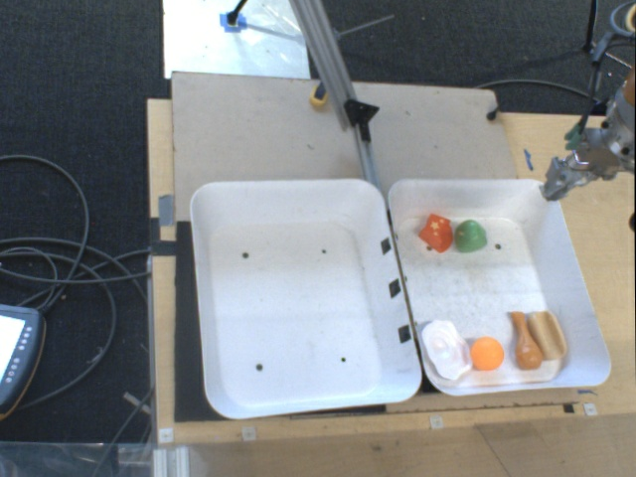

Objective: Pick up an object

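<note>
Early in the task: nothing lifted yet, by the look of it. Gripper (553, 185) up at the far right corner of the right bin (579, 284), just at its rim, too small and blurred to tell whether open or closed; nothing visible between the fingertips. All candidate objects down in that same bin, none touching the jaws. Nearest: green ball (470, 236) and red block (435, 232), side by side, to the left of the jaws and a little nearer the camera. Further off, along the near wall, well below the jaws: wooden peg (525, 343) beside a bread-coloured roll (548, 333), then orange ball (486, 354), then a white lump (444, 349) in the near left corner. Left bin (219, 296) far to the left. Still ahead, judging from this: choose one object, travel over it, descend, close, lift.
</note>
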Motion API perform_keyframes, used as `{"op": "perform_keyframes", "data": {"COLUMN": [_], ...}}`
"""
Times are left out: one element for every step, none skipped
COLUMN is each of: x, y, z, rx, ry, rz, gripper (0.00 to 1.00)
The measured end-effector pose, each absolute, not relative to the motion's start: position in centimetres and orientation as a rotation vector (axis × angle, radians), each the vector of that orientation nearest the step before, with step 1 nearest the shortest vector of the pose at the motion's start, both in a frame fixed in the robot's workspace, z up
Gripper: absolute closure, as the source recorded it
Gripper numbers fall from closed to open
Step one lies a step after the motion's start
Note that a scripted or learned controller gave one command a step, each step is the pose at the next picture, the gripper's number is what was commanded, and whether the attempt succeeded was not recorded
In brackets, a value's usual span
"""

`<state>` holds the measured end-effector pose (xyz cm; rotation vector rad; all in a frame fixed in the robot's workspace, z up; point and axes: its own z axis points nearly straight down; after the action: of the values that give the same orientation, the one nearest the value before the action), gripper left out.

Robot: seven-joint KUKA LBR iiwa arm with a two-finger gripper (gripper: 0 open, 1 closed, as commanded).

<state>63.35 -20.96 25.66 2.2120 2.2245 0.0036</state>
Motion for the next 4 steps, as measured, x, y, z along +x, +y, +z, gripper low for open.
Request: {"op": "perform_keyframes", "data": {"x": [61.9, 60.7, 59.3, 58.9], "y": [-15.8, -9.8, -4.3, 0.8], "z": [26.3, 25.3, 25.9, 26.4], "rx": [2.211, 2.211, 2.211, 2.210], "ry": [2.232, 2.234, 2.235, 2.235], "rz": [0.003, 0.003, 0.004, 0.004], "gripper": [1.00, 1.00, 1.00, 1.00]}}
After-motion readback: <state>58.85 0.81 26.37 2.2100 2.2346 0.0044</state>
